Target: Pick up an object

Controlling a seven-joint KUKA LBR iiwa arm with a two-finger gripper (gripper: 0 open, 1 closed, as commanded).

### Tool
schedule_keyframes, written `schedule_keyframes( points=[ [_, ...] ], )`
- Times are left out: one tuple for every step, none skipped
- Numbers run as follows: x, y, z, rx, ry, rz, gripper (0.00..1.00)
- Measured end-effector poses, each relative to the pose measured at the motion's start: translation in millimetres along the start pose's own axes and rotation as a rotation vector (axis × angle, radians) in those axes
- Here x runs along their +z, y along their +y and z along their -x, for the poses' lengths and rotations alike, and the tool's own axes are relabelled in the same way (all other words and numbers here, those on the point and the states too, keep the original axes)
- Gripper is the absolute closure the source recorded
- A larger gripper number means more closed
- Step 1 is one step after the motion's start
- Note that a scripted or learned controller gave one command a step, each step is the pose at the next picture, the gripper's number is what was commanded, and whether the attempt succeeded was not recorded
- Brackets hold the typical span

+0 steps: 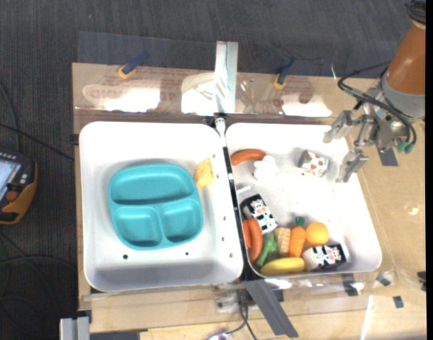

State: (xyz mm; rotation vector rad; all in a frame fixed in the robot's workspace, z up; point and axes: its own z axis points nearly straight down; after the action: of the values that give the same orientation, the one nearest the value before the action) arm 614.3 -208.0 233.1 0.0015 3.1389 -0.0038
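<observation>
Gripper [352,147] is found at the upper right edge of the right-hand shallow white bin [358,211], with its two fingers spread apart and nothing seen between them. It hangs over the bin's rim rather than over the contents.

No object has been lifted; the pick is judged not yet begun as far as a grasp is concerned. All candidate items are seen lying in the bins. Nearest the gripper, a small white block with red and green spots [312,163] lies alone on the bin floor, just to the gripper's left. An orange sausage-shaped toy [246,155] and a white lumpy piece [266,167] lie near the divider.

A crowded cluster is noted at the lower end: a black-and-white cow-patterned carton [260,214], an orange carrot toy [296,239], a round orange fruit [316,232], a yellow banana toy [283,265] and a second cow-patterned carton [325,256], touching or overlapping one another.

In the left-hand shallow white bin [96,190] a teal three-compartment plastic tray [156,204] and a small yellow piece [203,173] are recorded.

Remaining, by judgement: descent over one item, closure, and lift. The isolated spotted block is assessed as the least obstructed target.
</observation>
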Motion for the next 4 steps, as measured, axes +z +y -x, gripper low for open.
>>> schedule_keyframes(
  points=[
    [138.0,-13.9,36.4,0.173,-0.001,-0.001,0.0],
    [144.0,22.3,43.6,0.242,0.0,-0.003,0.0],
    [143.6,-10.9,-11.1,0.283,-0.006,0.005,0.0],
    [143.7,29.1,23.0,0.36,-0.009,0.001,0.0]
  ],
)
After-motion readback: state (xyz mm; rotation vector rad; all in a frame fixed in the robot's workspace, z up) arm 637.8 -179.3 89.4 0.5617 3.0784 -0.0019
